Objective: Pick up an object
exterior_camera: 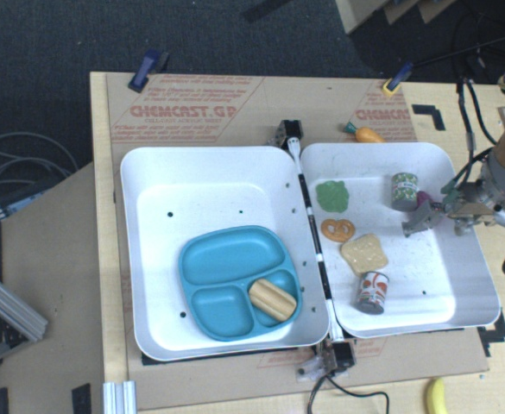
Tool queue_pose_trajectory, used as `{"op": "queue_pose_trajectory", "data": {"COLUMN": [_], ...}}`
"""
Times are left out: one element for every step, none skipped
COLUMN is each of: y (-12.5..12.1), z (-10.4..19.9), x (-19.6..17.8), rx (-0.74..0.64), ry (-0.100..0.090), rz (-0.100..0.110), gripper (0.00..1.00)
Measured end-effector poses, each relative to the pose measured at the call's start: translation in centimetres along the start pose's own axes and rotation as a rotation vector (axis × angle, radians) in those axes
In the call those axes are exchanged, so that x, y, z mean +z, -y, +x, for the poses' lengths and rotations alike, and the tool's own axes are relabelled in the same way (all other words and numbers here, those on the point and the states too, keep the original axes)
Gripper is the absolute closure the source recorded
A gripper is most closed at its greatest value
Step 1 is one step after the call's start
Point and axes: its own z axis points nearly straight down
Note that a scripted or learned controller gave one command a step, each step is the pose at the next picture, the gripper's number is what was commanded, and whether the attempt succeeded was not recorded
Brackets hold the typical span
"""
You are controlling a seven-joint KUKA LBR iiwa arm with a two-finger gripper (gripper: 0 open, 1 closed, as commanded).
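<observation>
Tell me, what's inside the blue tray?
The blue tray sits in the left bin. A tan bread roll lies in its lower right compartment, overlapping the divider. The other compartments look bare. Whatever is beneath the roll is covered.

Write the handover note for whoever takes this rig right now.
Tool: low in the right white bin, beside the small green-labelled can; nothing seen between its fingers.
Also in that bin: flat green leafy piece, brown pretzel, tan cracker square, red-and-white can on its side.
Left white bin: blue divided tray holding a tan bread roll.
Done: nothing lifted. Left: grasp and raise one object.
</observation>
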Motion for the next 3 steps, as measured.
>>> {"op": "queue_pose_trajectory", "data": {"y": [3.4,3.4,3.3], "z": [3.6,7.8,6.5], "x": [11.6,11.1,7.5], "rx": [0.001,-0.001,0.001], "ry": [-0.002,-0.003,0.001], "rz": [0.003,0.003,-0.001], "gripper": [0.00,0.00,0.00]}}
